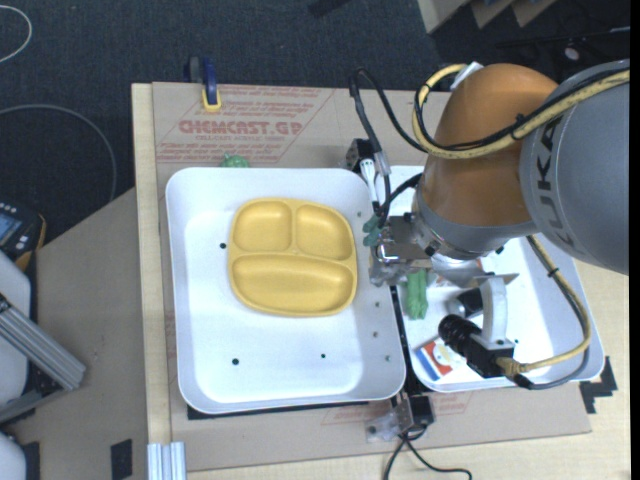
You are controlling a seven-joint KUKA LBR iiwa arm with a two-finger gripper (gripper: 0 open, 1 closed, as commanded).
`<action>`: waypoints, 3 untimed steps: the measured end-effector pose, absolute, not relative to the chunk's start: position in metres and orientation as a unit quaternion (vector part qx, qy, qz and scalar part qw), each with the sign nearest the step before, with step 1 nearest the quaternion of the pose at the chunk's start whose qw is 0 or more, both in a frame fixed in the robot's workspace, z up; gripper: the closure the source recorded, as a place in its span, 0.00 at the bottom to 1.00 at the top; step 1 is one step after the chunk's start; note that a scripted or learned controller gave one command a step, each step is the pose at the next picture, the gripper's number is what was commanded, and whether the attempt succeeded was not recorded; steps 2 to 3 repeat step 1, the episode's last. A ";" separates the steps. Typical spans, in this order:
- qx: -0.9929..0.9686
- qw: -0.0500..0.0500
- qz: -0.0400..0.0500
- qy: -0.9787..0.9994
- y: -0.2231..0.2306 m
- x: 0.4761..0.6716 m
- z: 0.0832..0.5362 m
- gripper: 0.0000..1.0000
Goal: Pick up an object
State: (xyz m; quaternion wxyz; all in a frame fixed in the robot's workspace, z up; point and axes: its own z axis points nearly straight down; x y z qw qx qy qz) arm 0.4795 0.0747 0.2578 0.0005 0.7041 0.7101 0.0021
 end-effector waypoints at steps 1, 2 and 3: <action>0.705 0.005 0.009 0.709 0.089 0.481 0.442 1.00; 0.705 0.005 0.009 0.709 0.089 0.481 0.442 1.00; 0.705 0.005 0.009 0.709 0.089 0.481 0.442 1.00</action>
